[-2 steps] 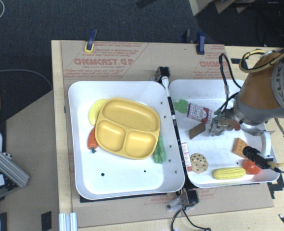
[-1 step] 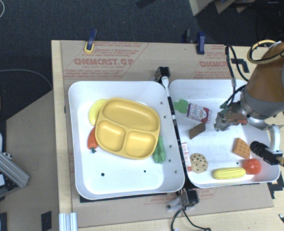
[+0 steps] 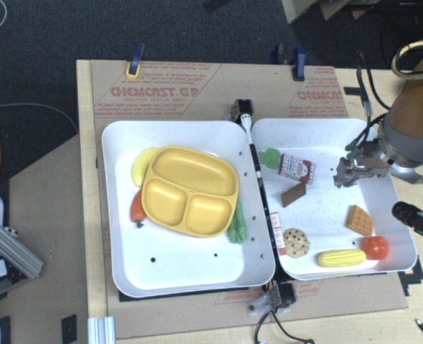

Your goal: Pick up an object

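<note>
Gripper [image 3: 349, 172]: metal, over the right bin's [image 3: 319, 136] upper right; too small and blurred to tell whether it grips anything.
Nearest things: red-white packet [image 3: 295, 168] and brown block [image 3: 293, 195], well to its left; ridged waffle [image 3: 359, 221] below it.
Others, right bin: speckled cookie [image 3: 296, 242], bumpy corn [image 3: 341, 258], smooth tomato [image 3: 375, 247], green piece [image 3: 270, 158].
Left bin [image 3: 118, 192]: glossy yellow tray [image 3: 190, 190] upside down, three humps.
Hidden: banana [image 3: 142, 165], pepper [image 3: 138, 209] and leaf [image 3: 237, 225] poke out from beneath the tray.
</note>
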Tool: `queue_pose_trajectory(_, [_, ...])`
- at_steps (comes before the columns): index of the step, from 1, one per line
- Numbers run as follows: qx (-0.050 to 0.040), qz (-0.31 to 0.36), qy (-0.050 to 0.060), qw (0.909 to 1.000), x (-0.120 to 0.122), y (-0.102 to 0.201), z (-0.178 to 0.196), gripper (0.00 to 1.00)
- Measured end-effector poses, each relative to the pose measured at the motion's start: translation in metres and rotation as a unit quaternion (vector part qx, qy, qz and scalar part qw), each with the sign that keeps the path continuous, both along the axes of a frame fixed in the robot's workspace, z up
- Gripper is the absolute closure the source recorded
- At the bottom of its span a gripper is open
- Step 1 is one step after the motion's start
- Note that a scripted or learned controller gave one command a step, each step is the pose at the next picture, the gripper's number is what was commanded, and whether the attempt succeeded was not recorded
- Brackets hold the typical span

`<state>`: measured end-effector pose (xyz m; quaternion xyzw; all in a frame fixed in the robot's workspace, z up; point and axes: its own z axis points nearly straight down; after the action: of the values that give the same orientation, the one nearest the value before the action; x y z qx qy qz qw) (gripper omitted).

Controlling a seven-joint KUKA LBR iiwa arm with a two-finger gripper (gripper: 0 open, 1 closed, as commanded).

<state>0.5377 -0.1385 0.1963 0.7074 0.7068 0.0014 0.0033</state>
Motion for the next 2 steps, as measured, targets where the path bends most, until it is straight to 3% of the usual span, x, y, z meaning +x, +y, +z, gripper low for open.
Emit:
queue_pose_trajectory(1, [0.0002,0.001,0.000,1.0000,0.001,0.000,0.031,1.00])
queue_pose_trajectory(2, [0.0023,0.002,0.005,1.0000,-0.016,0.059,0.029,1.00])
